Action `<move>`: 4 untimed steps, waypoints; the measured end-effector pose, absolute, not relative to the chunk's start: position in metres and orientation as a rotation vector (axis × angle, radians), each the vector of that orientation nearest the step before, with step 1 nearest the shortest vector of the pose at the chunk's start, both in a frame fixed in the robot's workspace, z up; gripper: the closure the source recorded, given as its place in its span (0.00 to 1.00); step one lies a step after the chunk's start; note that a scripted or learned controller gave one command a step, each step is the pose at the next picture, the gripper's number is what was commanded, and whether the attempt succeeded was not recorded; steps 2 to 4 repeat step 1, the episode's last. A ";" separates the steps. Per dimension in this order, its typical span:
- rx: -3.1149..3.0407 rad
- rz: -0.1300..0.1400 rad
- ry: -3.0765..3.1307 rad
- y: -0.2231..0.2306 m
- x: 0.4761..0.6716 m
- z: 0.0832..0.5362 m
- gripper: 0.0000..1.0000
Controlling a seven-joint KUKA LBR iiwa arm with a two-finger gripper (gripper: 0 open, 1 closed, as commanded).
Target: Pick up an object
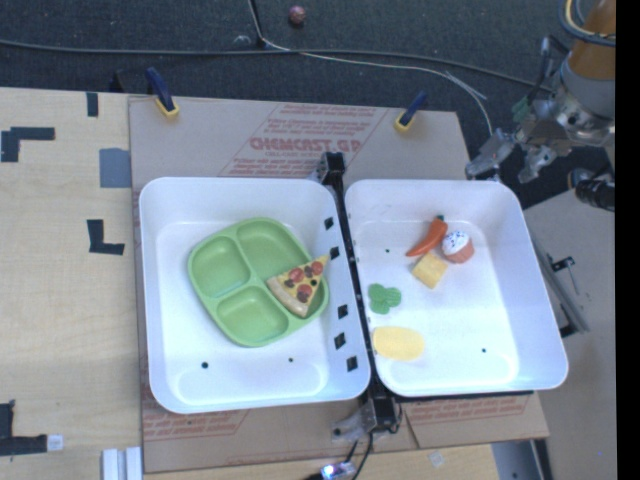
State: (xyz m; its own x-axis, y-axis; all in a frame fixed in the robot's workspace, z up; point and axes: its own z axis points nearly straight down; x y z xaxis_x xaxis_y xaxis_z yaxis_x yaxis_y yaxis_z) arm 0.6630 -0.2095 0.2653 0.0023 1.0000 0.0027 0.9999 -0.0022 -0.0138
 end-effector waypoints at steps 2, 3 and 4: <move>-2.219 0.002 -2.223 -0.209 0.665 0.274 0.00; -2.219 0.002 -2.223 -0.209 0.665 0.274 0.00; -2.219 0.002 -2.223 -0.209 0.665 0.274 0.00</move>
